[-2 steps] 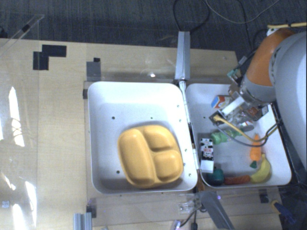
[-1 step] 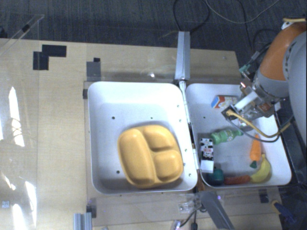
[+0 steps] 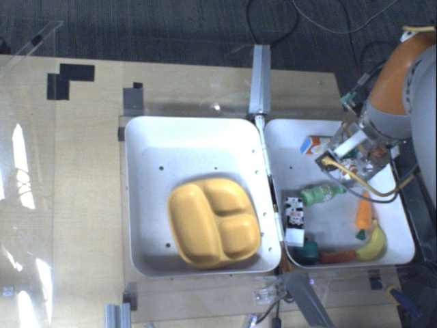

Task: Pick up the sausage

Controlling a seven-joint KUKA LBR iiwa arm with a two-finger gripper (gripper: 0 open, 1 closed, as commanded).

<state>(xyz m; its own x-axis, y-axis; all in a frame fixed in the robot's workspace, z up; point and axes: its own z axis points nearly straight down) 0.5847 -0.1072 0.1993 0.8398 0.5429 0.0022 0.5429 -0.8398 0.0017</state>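
Bins [image 3: 171,142] smooth white plastic; bench [image 3: 75,203] pale wood.

sausage [image 3: 338,256]; near edge, right bin [image 3: 290,145]; banana [image 3: 373,244] just beside

Yellow tray [image 3: 213,221] in left bin [image 3: 147,183]; banana [image 3: 373,244], carrot [image 3: 364,214], perhaps green bottle [image 3: 321,195] in right

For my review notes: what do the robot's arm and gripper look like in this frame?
The arm is smooth, rounded and grey, with a broad orange band above the wrist. The gripper is a small cluster of grey and dark parts, too cluttered to make out in detail. A thin dark cable loops beneath it.
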